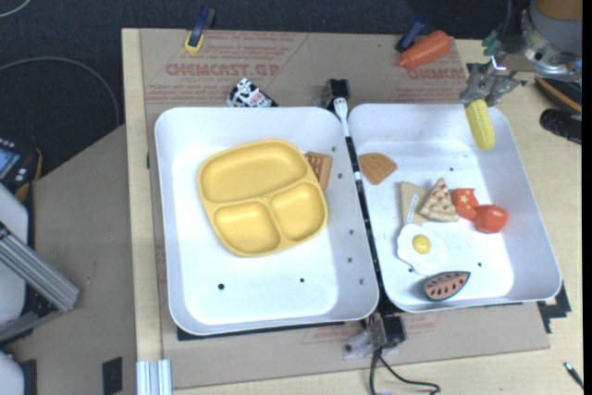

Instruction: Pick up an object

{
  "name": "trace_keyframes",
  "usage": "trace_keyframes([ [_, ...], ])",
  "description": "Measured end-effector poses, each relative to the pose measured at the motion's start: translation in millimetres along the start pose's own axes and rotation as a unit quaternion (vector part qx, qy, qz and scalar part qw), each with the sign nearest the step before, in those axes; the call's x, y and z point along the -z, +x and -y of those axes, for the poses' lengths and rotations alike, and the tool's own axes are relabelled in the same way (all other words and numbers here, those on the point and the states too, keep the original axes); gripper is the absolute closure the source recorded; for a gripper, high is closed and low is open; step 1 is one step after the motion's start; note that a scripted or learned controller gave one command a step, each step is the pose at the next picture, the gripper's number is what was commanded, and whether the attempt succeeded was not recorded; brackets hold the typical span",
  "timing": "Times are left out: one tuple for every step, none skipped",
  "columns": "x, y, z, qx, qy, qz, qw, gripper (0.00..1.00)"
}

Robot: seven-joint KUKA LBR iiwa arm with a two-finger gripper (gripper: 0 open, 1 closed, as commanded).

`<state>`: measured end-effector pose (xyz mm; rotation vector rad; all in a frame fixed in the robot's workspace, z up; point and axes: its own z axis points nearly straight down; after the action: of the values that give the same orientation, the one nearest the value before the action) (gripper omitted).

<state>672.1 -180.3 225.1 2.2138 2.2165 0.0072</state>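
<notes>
This is a robotics lab or test bench rather than a home kitchen. The two white bins (176, 199) sit on a protective cardboard sheet (277, 65) held by clamps (197, 30), with loose cables (388, 365) and aluminium framing (37, 273) around, and the food is plastic toy food (425, 245).

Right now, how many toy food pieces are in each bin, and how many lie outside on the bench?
Left bin: 1, the waffle piece beside the yellow tray.
Right bin: 7, counting the corn cob at its rim.
Bench: 1, the carrot.
Total: 9.
</notes>
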Motion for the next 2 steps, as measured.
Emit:
trace_keyframes([
  [11,50,25,0.001,0.006,-0.002,1.0000,1.00],
  [19,96,49,0.002,0.006,-0.003,1.0000,1.00],
])
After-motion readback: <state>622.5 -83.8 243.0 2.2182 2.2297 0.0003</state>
